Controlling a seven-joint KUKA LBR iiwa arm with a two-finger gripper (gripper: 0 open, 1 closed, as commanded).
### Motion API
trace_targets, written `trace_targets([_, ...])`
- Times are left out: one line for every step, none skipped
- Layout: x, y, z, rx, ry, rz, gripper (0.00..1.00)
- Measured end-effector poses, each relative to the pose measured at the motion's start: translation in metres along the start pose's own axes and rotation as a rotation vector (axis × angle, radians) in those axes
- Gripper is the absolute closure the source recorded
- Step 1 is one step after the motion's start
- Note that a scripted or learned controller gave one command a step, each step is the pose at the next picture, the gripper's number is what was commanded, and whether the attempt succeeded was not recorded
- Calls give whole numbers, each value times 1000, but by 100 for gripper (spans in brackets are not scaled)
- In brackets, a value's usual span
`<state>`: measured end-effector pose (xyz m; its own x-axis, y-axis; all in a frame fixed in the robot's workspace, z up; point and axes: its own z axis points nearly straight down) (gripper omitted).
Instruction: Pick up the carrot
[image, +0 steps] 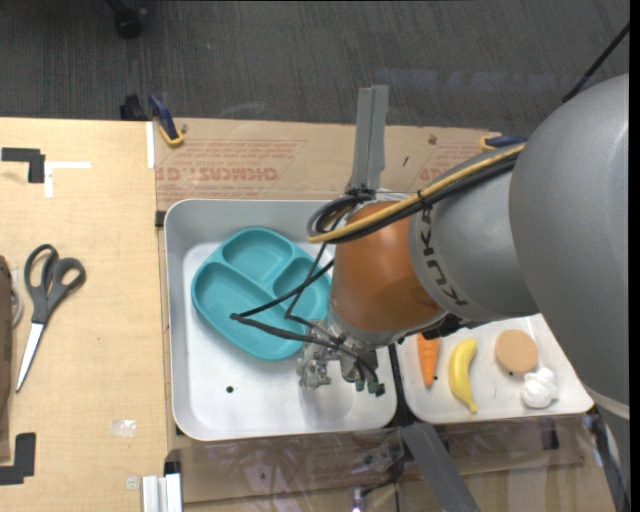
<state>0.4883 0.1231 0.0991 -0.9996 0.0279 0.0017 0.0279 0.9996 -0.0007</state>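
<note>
The tool (338, 372) is seen low over the left bin (200, 400), near that bin's near right corner, just beside the near edge of a teal divided plate (255, 290). Whether it is released or clenched cannot be told, since the wrist and its cables cover it from above; nothing is seen between its parts. The orange band (375, 280) of the arm (570, 200) is positioned directly above it, and black cables are draped across the plate.

The carrot (428, 360) is located in the right bin (500, 408), at that bin's left end, lying with its orange body pointed toward the near side. It is apart from the tool, the wall between the bins lying between them. A banana (463, 373) is noted just right of the carrot, then a tan round item (516, 352) and a white item (538, 389).

On the surface (90, 400) to the left, scissors (45, 290) are recorded, well apart from both bins.
</note>
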Motion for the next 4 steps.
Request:
trace_targets([14,105,-73,1,-2,488,100])
trace_targets([-5,106,8,3,2,596,100])
trace_targets([-65,72,7,-2,0,730,100])
trace_targets([-95,102,-51,1,-3,917,100])
